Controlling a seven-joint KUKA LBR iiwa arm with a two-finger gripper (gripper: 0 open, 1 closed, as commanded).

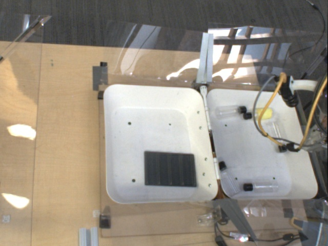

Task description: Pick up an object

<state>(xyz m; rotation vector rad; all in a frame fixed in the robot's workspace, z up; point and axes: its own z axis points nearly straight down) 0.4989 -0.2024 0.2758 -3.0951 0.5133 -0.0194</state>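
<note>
Two shallow white plastic bins are seen from above. A flat, dark ribbed rectangular panel [170, 169] lies at six o'clock in the left bin [118, 137]. Small clear tubes with black caps [246, 187] are scattered in the right bin [302, 181]. No grasp is judged begun; a descent onto one object is called for next.

A robotics lab: wooden bench [51, 137], white bins [118, 111], loose cables [266, 117].

Flat black ribbed pad [170, 169] in left bin [118, 137].
Rect., lying flat on bin floor, near front-right corner, edges approx. square w/ bin walls.
</note>
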